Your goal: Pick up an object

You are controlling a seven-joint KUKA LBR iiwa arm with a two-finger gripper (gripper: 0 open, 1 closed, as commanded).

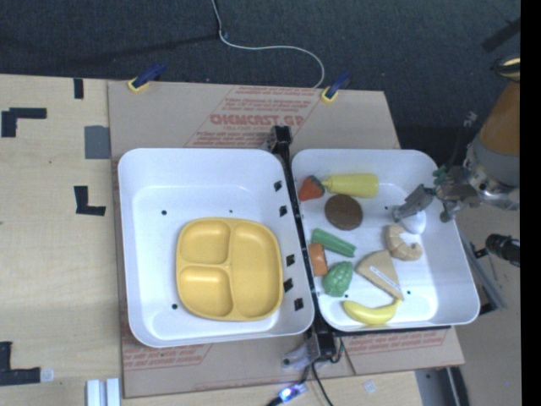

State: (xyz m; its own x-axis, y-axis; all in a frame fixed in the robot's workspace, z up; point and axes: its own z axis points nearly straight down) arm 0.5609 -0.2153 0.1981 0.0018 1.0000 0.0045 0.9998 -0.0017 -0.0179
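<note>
Two bins: left bin (135,184) carries yellow plate (229,269); gripper (420,205) hangs over right bin's (452,307) right edge, claw state unclear, near croissant (403,243).

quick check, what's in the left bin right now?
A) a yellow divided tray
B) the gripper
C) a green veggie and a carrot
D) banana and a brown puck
A: the yellow divided tray sits alone in the left bin, while the toy food lies in the right bin.

Yellow divided plate (229,269) in a white bin (135,227); yellow banana (370,312), brown disc (344,211), green broccoli (338,278).
</note>
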